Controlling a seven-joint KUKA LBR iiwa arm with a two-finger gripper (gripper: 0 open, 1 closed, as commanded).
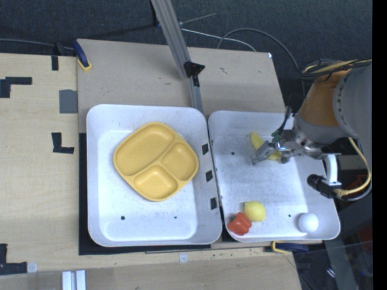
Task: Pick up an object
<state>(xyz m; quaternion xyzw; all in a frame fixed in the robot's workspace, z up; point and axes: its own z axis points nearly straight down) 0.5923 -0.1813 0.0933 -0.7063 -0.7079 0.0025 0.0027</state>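
hand (266,154) low in right bin (272,186), at small yellow thing (258,141); could not tell its grip | yellow ball (255,211), red thing (240,223), white ball (308,222) near front | yellow tray (156,161) in left bin (145,222)

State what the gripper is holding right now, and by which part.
Cannot be told. The gripper sits low in the right bin, right against a small yellow object, but the view does not show that object between its fingers, so no hold is confirmed.
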